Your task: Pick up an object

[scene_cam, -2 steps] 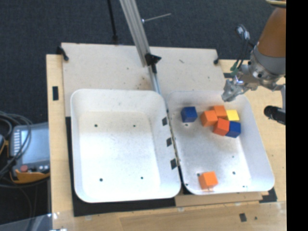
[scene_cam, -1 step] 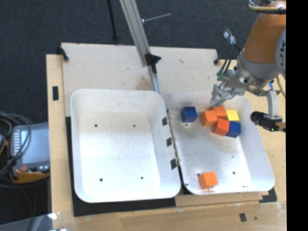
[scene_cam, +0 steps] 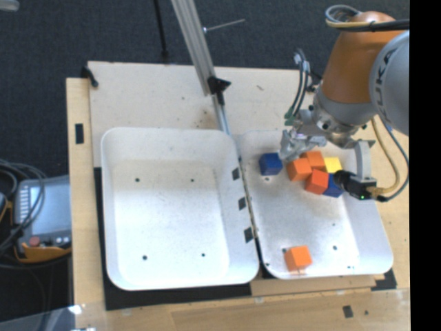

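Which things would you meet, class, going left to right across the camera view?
Left bin → right bin holding a blue cube → lone orange cube → cluster of cubes under the arm.

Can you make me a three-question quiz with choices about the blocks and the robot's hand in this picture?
1. Where does the lone orange block lie?
A. Right bin, near front edge
B. Left bin
C. On the floor

2. What colour is the block left of the cluster?
A. Green
B. Blue
C. Pink

3. Where is the hand?
A. Over the left bin
B. Off the bench
C. Above the right bin's back, beside the blocks

Answers: 1 A, it sits alone by that bin's front rim. 2 B, it is plainly blue. 3 C, the hand hangs just behind the cluster.
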Tool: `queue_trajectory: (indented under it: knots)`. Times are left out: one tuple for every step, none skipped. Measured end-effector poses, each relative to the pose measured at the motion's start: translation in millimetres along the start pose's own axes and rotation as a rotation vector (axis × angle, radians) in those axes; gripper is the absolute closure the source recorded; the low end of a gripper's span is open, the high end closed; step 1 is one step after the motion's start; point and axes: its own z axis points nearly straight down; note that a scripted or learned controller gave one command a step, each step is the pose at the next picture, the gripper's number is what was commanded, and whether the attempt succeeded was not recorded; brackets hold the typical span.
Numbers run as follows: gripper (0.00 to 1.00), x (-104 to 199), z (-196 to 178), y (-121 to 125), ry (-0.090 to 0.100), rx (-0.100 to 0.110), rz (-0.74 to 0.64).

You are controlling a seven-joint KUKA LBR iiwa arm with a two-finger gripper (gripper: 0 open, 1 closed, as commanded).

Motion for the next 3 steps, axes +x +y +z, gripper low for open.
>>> queue_trajectory:
  knots:
    - [1.00, 49, 13, -8, 0.000, 0.001, -0.003]
    - [1.00, 94, 20, -19, 0.001, 0.001, -0.003]
    - [1.00, 155, 12, -27, 0.003, -0.001, -0.007]
